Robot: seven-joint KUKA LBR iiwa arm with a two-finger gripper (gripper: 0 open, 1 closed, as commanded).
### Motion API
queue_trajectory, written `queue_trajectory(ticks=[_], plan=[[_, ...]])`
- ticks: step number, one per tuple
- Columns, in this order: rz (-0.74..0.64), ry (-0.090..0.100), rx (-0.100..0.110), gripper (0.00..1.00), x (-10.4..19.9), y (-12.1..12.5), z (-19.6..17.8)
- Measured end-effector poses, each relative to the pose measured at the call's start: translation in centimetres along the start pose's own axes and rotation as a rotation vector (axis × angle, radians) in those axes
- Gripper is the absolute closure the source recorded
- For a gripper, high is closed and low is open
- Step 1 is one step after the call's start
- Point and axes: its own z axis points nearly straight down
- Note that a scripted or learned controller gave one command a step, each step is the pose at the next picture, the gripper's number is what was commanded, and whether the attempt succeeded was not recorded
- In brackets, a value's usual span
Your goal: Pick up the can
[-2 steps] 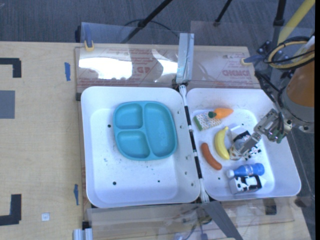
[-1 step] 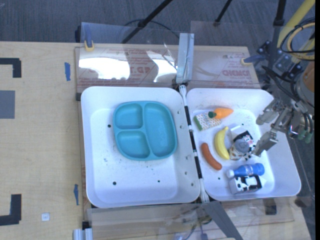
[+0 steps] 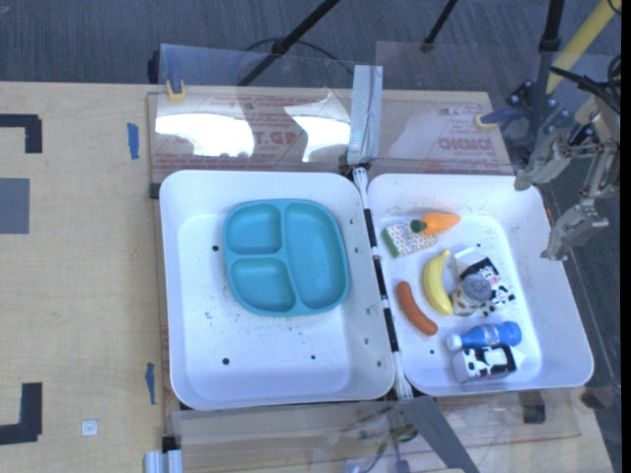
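Currently we log the can (image 3: 478,284) in the right bin (image 3: 552,363), just right of the banana (image 3: 437,282) and close enough that the two may touch. Its grey round end faces up toward the camera and a black-and-white patterned side shows around it. From this we judge that it stands roughly upright, long axis near vertical and perhaps leaning a little; the exact tilt is unclear

Crowding explains the layout: blue bottle (image 3: 488,335) and a cow-print carton (image 3: 483,361) lie just below the can, sausage (image 3: 416,307) left of the banana, carrot (image 3: 436,223) further up. Left bin (image 3: 187,363) carries the teal divided plate (image 3: 287,256)

Pincer (image 3: 566,236) hangs beyond the right bin's outer rim, apart from the can, with nothing visibly in it; we cannot tell whether it is released or clenched. Approach looks not yet begun
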Motion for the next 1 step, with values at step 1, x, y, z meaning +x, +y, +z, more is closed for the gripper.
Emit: queue_trajectory(ticks=[1], plan=[[0.002, -0.005, 0.000, 1.00, -0.32, -0.01, -0.86]])
